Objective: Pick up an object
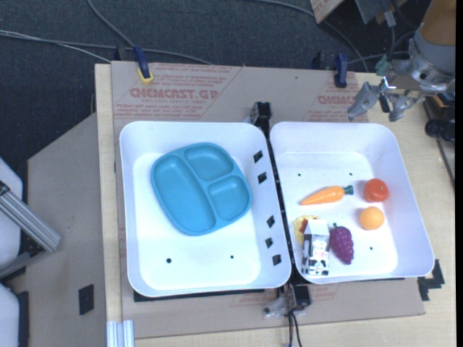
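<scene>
Two white bins on the table, six things in them, the hand above the far right corner.

The left bin (137,266) holds one blue plate (200,187) with three compartments. The right bin (405,194) holds five things: one carrot (325,194), one red tomato (375,190), one orange (371,217), one bunch of purple grapes (341,243) and one small black and white carton (315,249), which lies just beside the grapes. The hand (377,101) is over the far edge of the right bin, well apart from all the food; its two fingers stand spread and hold nothing.
</scene>
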